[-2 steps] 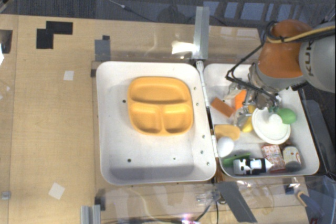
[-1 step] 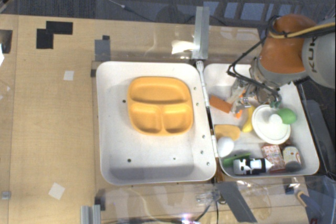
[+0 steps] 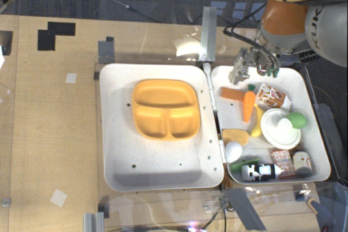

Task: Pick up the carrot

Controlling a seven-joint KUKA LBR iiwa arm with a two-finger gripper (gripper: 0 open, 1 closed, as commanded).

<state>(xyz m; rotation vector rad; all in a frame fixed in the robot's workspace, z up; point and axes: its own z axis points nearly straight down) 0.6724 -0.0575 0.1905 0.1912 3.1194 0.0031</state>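
Here the carrot (image 3: pixel 248 106) lies near-upright in view, tip toward the bottom; jaws' state unclear.

the table (image 3: pixel 49 133) looks like pale matt wood; both white bins, left (image 3: pixel 114 165) and right (image 3: pixel 312 95), seem smooth plastic with a soft sheen, the yellow divided tray (image 3: pixel 166 108) is smooth matt plastic, the carrot (image 3: pixel 248 106) plastic-looking and slightly glossy, the arm's orange band (image 3: pixel 291 0) glossy, the gripper (image 3: pixel 255 65) bare grey metal
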